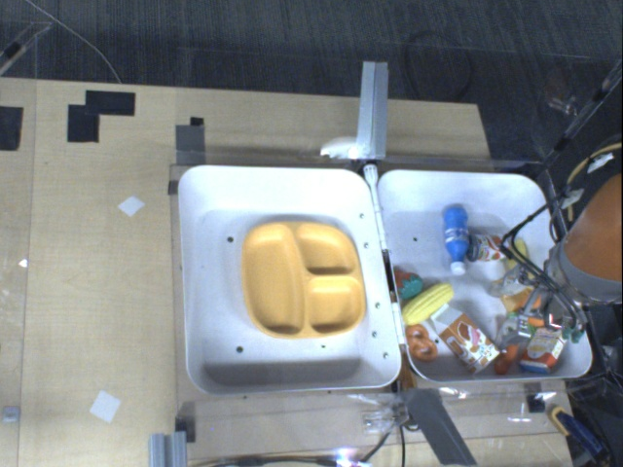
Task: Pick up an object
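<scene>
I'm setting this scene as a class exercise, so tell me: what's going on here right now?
A grey robot arm with an orange band reaches in from the right over the right bin, down among a clutter of small items at its right side. A blue bottle and a toy corn cob lie untouched nearby. The left bin holds a yellow divided tray. Nothing is visibly lifted yet.

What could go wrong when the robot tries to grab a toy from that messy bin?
1. The gripper hangs over a crowded corner of the right bin, where small items lie touching. It may pinch two at once, or none.
2. That pile sits close to the bin's wall, so the gripper might bump the wall.
3. Reaching in could knock nearby things, like the corn cob or the blue bottle, out of place.
</scene>
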`<state>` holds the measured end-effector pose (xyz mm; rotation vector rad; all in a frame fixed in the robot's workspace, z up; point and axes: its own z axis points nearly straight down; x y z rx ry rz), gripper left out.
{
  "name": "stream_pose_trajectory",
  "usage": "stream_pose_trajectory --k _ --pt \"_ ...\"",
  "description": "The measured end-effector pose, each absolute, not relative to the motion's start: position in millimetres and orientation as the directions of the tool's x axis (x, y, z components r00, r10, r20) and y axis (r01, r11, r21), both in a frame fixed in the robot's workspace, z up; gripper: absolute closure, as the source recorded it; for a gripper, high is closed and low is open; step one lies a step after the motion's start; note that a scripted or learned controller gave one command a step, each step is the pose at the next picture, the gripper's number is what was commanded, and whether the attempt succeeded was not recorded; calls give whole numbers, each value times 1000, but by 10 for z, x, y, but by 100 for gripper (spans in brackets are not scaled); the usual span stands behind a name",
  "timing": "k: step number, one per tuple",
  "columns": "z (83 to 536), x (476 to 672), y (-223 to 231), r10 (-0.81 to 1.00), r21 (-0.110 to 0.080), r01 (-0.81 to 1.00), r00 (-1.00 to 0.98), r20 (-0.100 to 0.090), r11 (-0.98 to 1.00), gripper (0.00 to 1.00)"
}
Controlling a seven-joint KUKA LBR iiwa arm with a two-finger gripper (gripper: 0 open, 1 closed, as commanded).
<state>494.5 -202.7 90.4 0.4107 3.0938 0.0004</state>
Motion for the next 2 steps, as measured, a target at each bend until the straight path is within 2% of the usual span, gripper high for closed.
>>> stream_pose_trajectory --k 1,2 --pt "1283 4897 -1772 580 4 580 -814 -9 814 0" --pt "898 5637 -1314 710 11 710 -704 -13 704 0"
